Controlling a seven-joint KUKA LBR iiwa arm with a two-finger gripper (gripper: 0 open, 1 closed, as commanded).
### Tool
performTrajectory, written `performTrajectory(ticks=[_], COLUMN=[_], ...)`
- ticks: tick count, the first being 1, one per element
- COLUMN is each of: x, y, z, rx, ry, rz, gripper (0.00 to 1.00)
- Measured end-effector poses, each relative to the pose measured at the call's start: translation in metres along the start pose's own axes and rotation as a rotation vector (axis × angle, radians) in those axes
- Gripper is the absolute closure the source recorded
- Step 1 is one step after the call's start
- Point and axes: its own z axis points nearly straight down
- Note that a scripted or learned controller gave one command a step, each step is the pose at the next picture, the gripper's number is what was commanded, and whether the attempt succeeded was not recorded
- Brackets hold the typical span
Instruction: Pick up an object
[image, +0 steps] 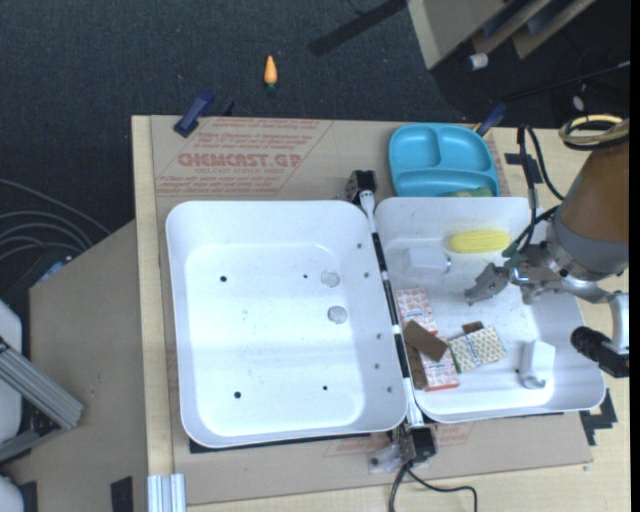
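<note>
End effector (487, 283) blurred above right bin (560, 395), fingers indistinct.

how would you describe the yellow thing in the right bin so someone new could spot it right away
Start at the right white bin, the one the grey arm reaches into. Look to its far edge, just below the blue divided tray that sits outside the bin. The yellow corn-shaped piece lies there on its side, the only yellow thing in the bin; the patterned packets lie nearer the front.

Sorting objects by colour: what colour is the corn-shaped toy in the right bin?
Yellow corn-shaped toy, clearest in the camera view.
</note>
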Motion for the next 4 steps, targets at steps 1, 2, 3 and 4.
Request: performTrajectory(ticks=[1, 2, 3, 4], x=[-0.016, 0.006, -0.024, -0.062], y=[0.014, 0.105, 0.130, 0.133], z=[0.085, 0.078, 0.087, 0.085], rx=[0.002, 0.001, 0.017, 0.006], ry=[0.002, 0.002, 0.003, 0.003], rz=[-0.001, -0.002, 0.002, -0.001], gripper=[0.00, 0.00, 0.00, 0.00])
